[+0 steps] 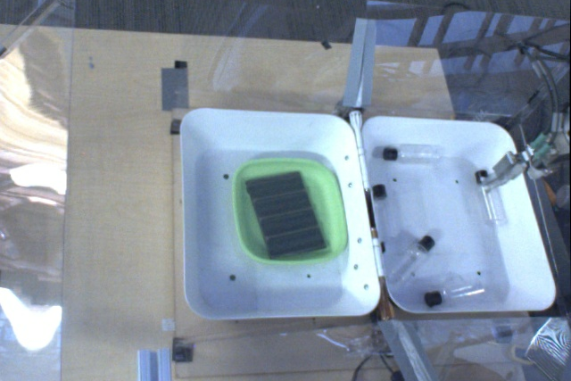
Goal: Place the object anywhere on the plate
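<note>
The left bin (201,219) holds a green plate (332,192) with a dark ridged block (285,215) on it. The right bin (526,277) holds four clear vials; one vial (492,202) lies just at 7 o'clock of the gripper (501,169), at the bin's 3 o'clock edge. I cannot tell how wide the gripper is.

We note two white bins (201,281) side by side on wooden bench (107,192); grey metal bar (359,71) behind their junction.
</note>
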Controlling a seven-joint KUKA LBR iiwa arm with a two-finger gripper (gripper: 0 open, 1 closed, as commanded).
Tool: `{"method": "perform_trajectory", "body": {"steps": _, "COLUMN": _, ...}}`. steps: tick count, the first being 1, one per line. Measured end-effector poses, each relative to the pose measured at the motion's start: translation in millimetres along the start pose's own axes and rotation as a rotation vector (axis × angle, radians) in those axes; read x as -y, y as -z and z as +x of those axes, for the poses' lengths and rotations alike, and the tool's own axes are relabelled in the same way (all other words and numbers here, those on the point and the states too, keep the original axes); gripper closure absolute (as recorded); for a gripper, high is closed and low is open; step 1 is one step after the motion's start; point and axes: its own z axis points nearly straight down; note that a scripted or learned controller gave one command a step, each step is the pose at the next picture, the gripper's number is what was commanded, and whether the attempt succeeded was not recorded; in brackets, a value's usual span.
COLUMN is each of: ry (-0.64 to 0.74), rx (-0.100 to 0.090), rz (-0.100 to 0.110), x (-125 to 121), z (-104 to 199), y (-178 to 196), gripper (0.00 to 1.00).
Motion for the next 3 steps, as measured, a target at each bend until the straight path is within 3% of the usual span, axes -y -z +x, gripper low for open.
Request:
{"method": "perform_trajectory", "body": {"steps": 1, "ry": -0.125, "rx": 0.001, "rz": -0.001, "x": 15.2, "z": -9.1, "y": 111.8, "gripper": 0.00}}
{"method": "perform_trajectory", "body": {"steps": 2, "ry": -0.242, "rx": 0.003, "rz": -0.003, "x": 29.8, "z": -6.2, "y": 160.7, "gripper": 0.00}}
{"method": "perform_trajectory", "body": {"steps": 3, "ry": -0.356, "rx": 0.001, "rz": 0.000, "x": -23.8, "z": -14.5, "y": 159.3, "gripper": 0.00}}
